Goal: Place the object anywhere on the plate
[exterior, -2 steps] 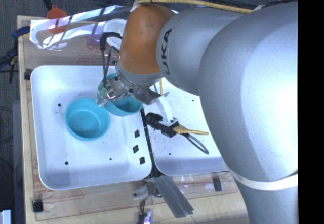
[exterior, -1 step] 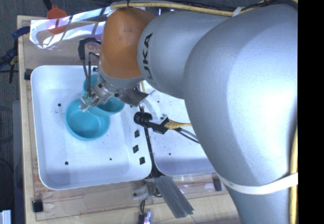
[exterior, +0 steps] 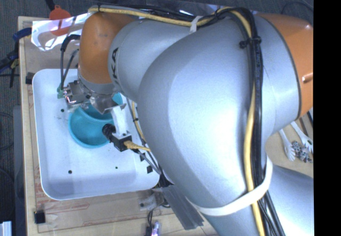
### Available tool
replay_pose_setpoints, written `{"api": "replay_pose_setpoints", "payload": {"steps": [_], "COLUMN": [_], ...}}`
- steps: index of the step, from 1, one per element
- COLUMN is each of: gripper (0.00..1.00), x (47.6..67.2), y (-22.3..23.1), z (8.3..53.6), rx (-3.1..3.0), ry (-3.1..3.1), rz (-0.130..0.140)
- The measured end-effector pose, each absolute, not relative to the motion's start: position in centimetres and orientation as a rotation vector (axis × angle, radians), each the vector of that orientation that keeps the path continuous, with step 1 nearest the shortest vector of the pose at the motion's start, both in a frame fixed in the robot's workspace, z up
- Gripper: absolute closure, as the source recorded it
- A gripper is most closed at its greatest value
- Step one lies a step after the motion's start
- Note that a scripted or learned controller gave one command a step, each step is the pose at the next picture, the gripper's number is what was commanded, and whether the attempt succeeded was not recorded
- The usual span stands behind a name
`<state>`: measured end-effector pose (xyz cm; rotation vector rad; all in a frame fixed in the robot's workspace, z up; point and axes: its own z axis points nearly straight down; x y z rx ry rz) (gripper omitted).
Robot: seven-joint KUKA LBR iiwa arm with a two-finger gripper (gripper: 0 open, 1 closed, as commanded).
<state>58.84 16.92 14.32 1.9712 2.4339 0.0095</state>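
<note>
A light blue plate (exterior: 88, 128) lies in the left white bin (exterior: 50, 149), near its middle. The arm's wrist, with its orange band, hangs right over the plate's upper right part, and my gripper (exterior: 101, 107) points down at the plate's rim there. The wrist hardware hides its fingertips and whatever lies under them. A small green bit (exterior: 60, 90) shows at the wrist's left side.
The big grey arm covers the right bin and most of the view's right half. Bare white floor of the left bin shows left of and below the plate. A wooden bench edge (exterior: 26, 123) runs along the left.
</note>
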Motion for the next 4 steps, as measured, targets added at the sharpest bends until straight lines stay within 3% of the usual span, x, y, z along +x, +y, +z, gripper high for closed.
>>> {"api": "replay_pose_setpoints", "payload": {"steps": [1,2,3,4], "gripper": [1.00,1.00,1.00,1.00], "x": [62.6,57.9,62.0,60.4], "y": [7.4,10.3,11.1,10.4], "z": [20.1,18.6,19.5,23.2], "rx": [1.914,1.352,0.750,0.594], "ry": [2.494,2.842,3.050,3.083], "rz": [-0.004,-0.007,-0.001,0.000]}}
